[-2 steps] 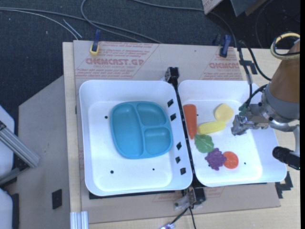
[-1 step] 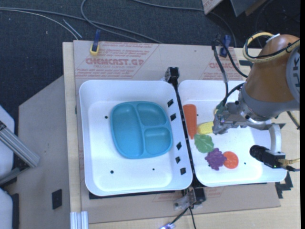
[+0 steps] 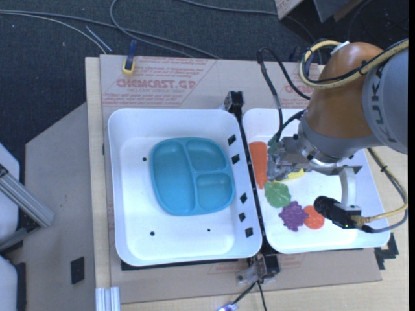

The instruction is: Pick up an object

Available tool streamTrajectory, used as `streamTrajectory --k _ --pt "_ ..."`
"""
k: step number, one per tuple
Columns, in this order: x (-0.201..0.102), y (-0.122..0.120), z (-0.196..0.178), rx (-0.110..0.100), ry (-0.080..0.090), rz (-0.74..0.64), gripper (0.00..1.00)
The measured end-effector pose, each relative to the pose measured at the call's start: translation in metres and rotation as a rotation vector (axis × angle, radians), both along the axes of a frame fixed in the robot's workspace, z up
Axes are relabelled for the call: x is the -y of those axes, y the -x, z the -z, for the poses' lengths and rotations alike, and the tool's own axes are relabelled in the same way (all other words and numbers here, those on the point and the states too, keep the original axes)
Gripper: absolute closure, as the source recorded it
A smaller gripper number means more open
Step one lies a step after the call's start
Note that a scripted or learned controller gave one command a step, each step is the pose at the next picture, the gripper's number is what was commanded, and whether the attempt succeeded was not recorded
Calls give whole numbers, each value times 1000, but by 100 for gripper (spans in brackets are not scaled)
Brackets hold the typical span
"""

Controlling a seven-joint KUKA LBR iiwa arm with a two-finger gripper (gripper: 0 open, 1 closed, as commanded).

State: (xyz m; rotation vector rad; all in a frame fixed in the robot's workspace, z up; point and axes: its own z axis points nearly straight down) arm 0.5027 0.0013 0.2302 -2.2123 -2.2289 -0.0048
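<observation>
I had the gripper (image 3: 280,164) low in the right bin (image 3: 363,238), beside the carrot (image 3: 258,162); nothing visibly lifted yet, finger state I couldn't tell.

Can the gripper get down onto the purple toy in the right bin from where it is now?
Probably yes. The purple toy lies uncovered in the right bin, just toward the camera from the gripper. A green toy and an orange piece crowd its sides, so a clean grasp may be tight.

A robotics lab: taped cardboard bench (image 3: 162,76), loose cables (image 3: 149,18), white bins (image 3: 123,173), industrial arm (image 3: 350,96).
</observation>
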Motion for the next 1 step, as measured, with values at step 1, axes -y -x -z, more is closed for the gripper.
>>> streamTrajectory --k 1 --pt "-58 -6 -8 0 0 0 100"
